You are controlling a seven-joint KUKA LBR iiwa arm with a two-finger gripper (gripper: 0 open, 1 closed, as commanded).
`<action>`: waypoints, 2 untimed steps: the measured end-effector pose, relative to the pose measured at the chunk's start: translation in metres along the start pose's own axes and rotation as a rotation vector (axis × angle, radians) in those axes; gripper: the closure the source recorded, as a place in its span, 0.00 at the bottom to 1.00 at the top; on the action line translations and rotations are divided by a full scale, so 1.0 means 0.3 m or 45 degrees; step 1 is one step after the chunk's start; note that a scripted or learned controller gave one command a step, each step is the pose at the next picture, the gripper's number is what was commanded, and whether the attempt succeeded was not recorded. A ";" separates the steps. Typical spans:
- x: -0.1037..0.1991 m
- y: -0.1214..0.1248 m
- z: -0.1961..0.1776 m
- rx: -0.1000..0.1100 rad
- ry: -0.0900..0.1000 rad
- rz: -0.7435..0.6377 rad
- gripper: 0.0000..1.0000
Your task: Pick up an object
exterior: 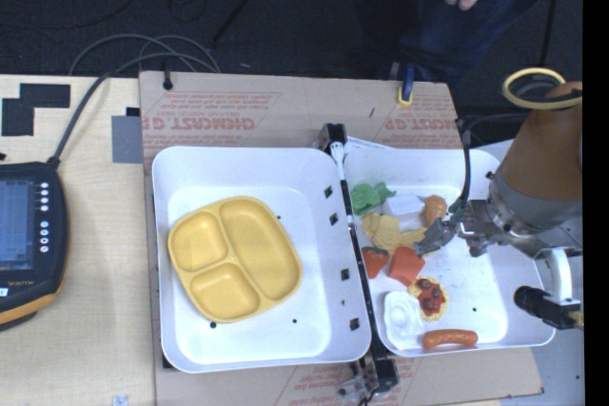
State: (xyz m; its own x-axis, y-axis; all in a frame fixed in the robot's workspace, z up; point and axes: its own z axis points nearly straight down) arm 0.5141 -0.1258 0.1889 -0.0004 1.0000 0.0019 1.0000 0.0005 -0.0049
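Toy food (404,263) is sitting bunched in the left half of the right bin (506,326): green piece (368,196) at the top, yellow piece (384,230) under it, red pieces just beside that, a white piece and a sausage (449,338) lying near the front wall. My gripper (440,234) is hovering over the upper middle of the pile, next to the small orange piece (435,207). I'm not getting a clear look at the tool tips from this angle, so I cannot tell how they're set, and I'm seeing nothing held. Items are crowding the divider edge between the bins. Bare floor is showing in the right bin's right half, under my arm (542,176). The left bin (190,168) is carrying a yellow divided tray (234,257), sitting centre-left, with bare margin showing along all four walls.
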 end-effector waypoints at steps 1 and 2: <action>-0.004 -0.001 -0.032 0.003 0.001 0.003 1.00; 0.048 0.162 0.111 -0.003 -0.001 -0.002 1.00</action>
State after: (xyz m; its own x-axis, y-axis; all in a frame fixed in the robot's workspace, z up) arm 0.5625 -0.1113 0.1555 -0.0017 1.0000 0.0007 1.0000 0.0017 -0.0024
